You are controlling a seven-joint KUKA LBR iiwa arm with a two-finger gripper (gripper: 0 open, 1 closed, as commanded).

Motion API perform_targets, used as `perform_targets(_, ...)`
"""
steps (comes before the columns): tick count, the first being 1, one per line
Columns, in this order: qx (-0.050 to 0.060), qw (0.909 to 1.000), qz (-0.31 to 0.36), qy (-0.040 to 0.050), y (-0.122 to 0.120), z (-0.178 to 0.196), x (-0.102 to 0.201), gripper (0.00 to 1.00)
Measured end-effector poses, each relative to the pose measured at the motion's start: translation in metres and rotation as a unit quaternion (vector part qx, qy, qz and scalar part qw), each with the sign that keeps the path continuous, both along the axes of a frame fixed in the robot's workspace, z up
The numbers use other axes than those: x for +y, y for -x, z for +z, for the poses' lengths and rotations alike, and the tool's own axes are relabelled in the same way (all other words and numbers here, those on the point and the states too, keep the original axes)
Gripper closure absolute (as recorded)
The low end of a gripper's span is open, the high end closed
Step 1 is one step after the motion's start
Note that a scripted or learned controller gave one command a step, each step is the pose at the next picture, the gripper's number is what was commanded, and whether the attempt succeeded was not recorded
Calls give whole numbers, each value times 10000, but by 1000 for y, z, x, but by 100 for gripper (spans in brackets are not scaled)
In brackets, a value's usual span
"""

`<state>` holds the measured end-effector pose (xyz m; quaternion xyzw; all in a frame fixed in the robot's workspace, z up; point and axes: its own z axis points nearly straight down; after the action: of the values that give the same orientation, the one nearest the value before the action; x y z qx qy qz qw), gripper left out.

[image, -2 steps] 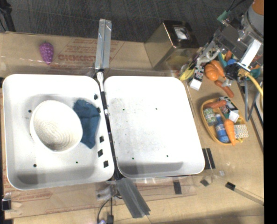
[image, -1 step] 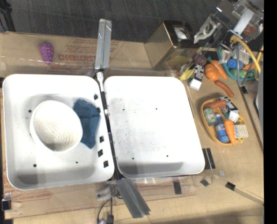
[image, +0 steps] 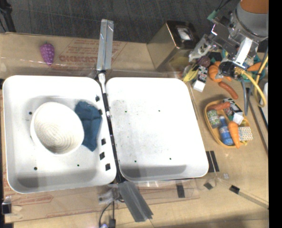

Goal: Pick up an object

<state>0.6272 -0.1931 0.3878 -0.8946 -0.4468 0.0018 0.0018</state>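
Gripper (image: pixel 229 49) at the upper right of the frame, whose opening I cannot tell, hangs outside both bins, while the round white woven cap (image: pixel 58 127) and crumpled blue cloth (image: pixel 89 124) lie far to lower left, in the left white bin (image: pixel 17 87).

From my feed I see two white bins side by side on the worktop (image: pixel 145 208). The left bin (image: pixel 17 175) holds a pale woven hat (image: pixel 57 128) with a blue cloth (image: pixel 89 123) touching its right side. The right bin (image: pixel 193 127) shows only small dark specks on its floor. The arm's end effector (image: pixel 236 44) hangs at the upper right, outside both bins, above a clutter of small toys. A small basket (image: pixel 208 117) of toy food sits right of the right bin. A purple object (image: pixel 47 52) lies on the cardboard behind the left bin.
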Motion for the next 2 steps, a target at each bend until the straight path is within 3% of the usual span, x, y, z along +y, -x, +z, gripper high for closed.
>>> perform_targets(1, -14, 9813, -1923, 10, -23, 23, -6, 0)
perform_targets(2, -3, 9416, -3366, 13, -18, 53, -16, 0)
